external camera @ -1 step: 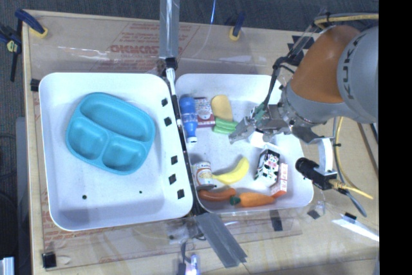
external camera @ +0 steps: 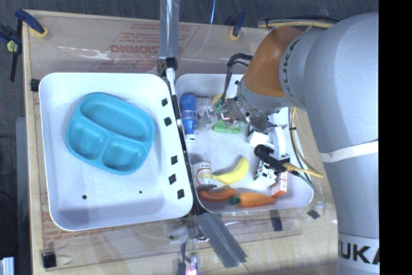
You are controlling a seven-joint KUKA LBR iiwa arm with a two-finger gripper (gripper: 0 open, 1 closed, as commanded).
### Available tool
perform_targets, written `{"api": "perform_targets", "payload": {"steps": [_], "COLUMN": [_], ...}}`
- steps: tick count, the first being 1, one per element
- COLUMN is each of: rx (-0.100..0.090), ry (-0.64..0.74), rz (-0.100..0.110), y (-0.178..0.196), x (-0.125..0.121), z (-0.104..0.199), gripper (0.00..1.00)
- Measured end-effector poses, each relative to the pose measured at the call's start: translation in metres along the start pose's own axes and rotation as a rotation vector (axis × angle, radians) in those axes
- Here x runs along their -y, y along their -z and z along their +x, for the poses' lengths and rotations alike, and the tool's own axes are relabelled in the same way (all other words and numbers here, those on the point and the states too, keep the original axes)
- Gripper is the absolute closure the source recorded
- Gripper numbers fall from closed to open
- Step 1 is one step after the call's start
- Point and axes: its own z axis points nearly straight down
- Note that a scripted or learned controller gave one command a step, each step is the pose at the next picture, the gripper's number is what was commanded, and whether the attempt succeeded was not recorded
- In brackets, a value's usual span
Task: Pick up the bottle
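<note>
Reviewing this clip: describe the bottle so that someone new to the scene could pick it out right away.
Start at the right-hand white bin, the one the arm reaches into. Look along its left wall, near the far corner: the bottle lies there on its side, next to the divider between the two bins. It is clear plastic with a blue end, unlike the yellow banana and orange carrot nearer the front.

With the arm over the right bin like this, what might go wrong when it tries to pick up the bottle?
1. The bottle lies against the right bin's left wall, so a finger may find little room on that side.
2. A green item and other clutter sit close by, so the gripper might catch those instead.
3. The arm hides part of the bin, which makes any grasp hard to confirm.
</note>
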Motion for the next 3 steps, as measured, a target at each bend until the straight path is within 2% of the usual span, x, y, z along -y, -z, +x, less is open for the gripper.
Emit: {"api": "perform_targets", "payload": {"steps": [1,2,3], "rx": [0.001,-0.006,-0.006], "ry": [0.002,-0.033,0.025], "rz": [0.002,0.01,0.01], "y": [0.009,0.107,0.145], "x": [-0.001,0.021,0.019], "z": [-0.002,0.009,-0.058], "gripper": [1.0,1.0,1.0]}}
